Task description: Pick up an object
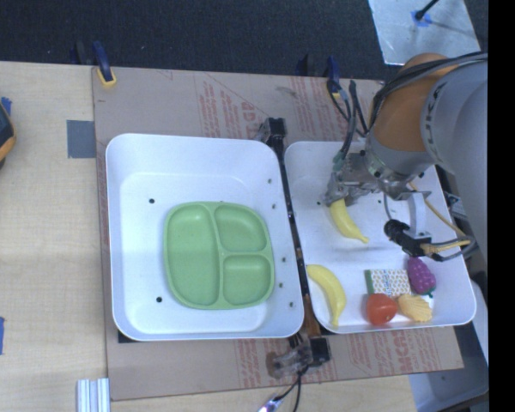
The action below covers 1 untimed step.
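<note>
Banana (348, 221) in right bin (313, 178), top end touching jaws (336, 197); jaws' state unclear.

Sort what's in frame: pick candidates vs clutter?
In play:
pincer, down at the upper banana
lower banana
tomato
purple grapes
checked block
yellow piece
right bin

Lying about:
green divided plate in left bin
blue clamps
grey tape patch
</note>
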### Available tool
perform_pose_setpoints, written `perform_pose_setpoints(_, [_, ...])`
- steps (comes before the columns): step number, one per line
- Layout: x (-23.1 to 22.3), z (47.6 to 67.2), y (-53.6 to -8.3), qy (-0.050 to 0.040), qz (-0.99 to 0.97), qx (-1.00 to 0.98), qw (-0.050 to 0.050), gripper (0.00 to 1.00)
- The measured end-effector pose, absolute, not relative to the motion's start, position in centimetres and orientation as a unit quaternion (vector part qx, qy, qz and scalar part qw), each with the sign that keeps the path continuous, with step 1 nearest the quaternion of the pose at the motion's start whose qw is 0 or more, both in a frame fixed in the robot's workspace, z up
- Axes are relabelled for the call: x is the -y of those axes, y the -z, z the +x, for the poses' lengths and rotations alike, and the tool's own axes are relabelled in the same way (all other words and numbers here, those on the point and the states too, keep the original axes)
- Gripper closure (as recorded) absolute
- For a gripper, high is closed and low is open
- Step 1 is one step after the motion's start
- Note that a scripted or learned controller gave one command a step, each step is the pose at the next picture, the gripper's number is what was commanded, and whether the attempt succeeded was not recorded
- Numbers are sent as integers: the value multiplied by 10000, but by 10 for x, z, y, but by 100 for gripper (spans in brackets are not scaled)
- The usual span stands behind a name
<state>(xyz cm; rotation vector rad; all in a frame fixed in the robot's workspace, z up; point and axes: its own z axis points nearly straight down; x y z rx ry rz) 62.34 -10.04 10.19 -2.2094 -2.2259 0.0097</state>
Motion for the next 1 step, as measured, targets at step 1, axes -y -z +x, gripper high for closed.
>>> perform_pose_setpoints(1, [40, 608, -199, 1, -7051, 7091, 4, 100])
